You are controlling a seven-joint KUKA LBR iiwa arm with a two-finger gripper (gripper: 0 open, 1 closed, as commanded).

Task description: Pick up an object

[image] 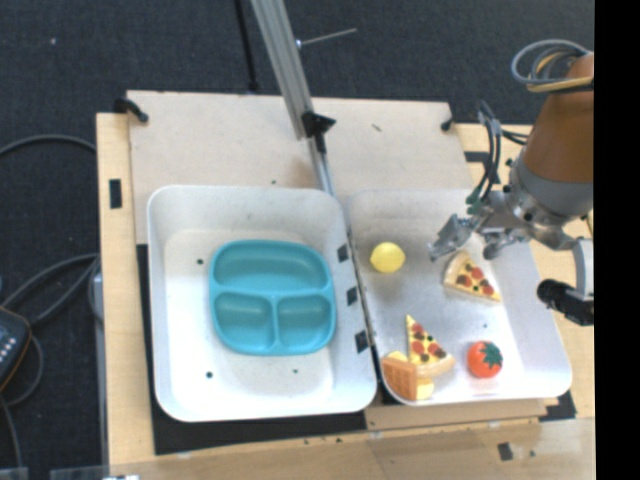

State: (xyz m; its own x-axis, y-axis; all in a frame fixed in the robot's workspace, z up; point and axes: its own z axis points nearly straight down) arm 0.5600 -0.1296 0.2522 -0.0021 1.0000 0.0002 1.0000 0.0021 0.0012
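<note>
Left bin [175, 268]: teal tray [271, 296]. Right bin [535, 353]: lemon [388, 258], pizza slices [471, 279], tomato [485, 359]. Jaws [470, 236] open, empty.

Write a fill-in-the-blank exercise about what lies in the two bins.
1. The blue divided plastic tray lies in the ____ white bin.
2. The round ball in the right white bin is ____ in colour.
3. That bin holds ____ toy pizza slices.
4. The red toy tomato lies ____ the slices.

Missing words: left; yellow; two; apart from
</note>
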